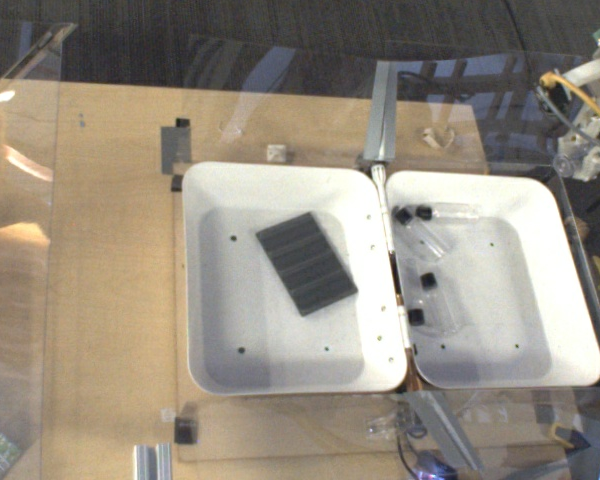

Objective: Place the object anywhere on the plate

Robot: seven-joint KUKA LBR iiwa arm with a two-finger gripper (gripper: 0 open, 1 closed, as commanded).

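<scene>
A dark grey ribbed rectangular plate (306,263) lies flat and turned at an angle in the left white bin (205,298). In the right bin (540,298), several small clear pieces with black caps lie along its left side: one pair near the top (414,212), one in the middle (429,280) and one lower down (416,316). My gripper (584,154) hangs at the view's far right, above the right bin's top right corner and away from the objects. It carries pale parts and yellow cable, and nothing shows between its fingers.
A grey metal bar (381,113) runs up from the seam between the bins. Small black blocks (179,143) (185,429) sit on the wooden bench by the left bin's corners. A small pale block (276,153) lies above the left bin.
</scene>
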